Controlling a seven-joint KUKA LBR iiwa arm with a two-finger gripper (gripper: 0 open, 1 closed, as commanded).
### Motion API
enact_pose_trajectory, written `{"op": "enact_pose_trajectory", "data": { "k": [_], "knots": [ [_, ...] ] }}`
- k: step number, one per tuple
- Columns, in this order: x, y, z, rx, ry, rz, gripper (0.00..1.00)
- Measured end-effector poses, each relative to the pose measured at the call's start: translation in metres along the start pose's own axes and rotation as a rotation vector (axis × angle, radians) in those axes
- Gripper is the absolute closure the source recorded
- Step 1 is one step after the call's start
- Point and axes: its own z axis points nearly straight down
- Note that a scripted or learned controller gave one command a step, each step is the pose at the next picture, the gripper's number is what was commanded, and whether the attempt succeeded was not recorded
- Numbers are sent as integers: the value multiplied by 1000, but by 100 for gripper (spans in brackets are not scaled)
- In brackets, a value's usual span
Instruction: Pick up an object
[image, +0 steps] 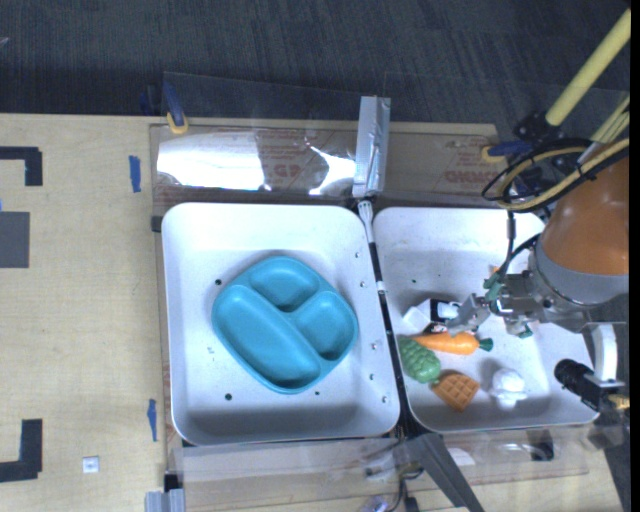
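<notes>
The arm (590, 240) is cut off by the right edge, w/ its bulk hiding part of the right bin (440, 235). Gripper (478, 312) fingers are too small and blurred to tell apart. A black-and-white item (440, 310) sits partly hidden behind the toy carrot (450, 343); can't ID it.

Overall exposure moderate, slightly dim; colour cast cool. Strong specular glare on clear panel (255, 165) behind left bin (190, 250), near-white streaks washing out printed text beneath. Light source appears overhead, toward rear. White bin walls bright but not clipped. Soft shadow under blue tray (285, 322), falling toward lower edge. Right bin (440, 240) partly shaded beneath arm (590, 240). Arm's orange band soft, out of focus. Small items in right bin low in detail. Dark floor at top noisy, underexposed.
</notes>
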Motion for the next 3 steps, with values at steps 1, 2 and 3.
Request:
{"op": "enact_pose_trajectory", "data": {
  "k": [1, 2, 3],
  "knots": [
    [-2, 20, 95, -8, -1, -70, 0],
    [-3, 19, 87, -6, -2, -67, 100],
    [50, 51, -16, -6, -1, 39, 100]
  ]
}}
